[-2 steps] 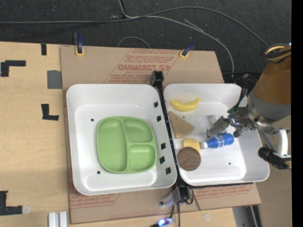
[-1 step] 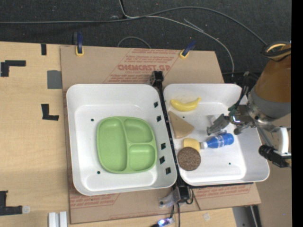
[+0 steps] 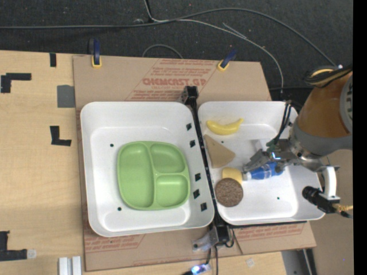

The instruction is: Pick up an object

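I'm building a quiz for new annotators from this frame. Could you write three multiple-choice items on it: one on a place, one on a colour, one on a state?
1. Where does the green divided plate lie?
A. In the left bin
B. In the right bin
C. On the cardboard outside both bins

2. What colour is the banana in the right bin?
A. Red
B. Yellow
C. Blue

3. How does the gripper stand?
A. Raised above the left bin
B. Parked off the bench
C. Low in the right bin, at a blue object

Key: 1 A, the plate sits in the middle of the left bin. 2 B, the banana by the far wall is yellow. 3 C, the arm reaches in from the right and its tip is beside the blue object.
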Tool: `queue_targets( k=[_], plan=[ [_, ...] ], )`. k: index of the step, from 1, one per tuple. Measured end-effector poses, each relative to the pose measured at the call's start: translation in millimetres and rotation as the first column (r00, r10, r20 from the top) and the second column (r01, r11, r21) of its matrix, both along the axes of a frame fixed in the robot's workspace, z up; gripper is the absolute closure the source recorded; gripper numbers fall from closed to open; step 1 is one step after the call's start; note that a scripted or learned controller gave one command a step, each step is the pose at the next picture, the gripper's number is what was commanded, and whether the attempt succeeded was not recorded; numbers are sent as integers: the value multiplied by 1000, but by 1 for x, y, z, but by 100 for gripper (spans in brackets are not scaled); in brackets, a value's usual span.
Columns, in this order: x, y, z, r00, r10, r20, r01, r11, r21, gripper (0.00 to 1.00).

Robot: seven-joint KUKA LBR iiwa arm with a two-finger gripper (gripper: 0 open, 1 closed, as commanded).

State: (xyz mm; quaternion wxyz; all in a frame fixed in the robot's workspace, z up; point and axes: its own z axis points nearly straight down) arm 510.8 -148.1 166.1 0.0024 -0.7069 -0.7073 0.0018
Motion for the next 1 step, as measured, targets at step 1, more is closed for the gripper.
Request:
queue_targets(
  k=[1],
  plan=[
    [-6, -5, -62, 1000, -1, -2, 1, 1000, 1, 0]
  ],
)
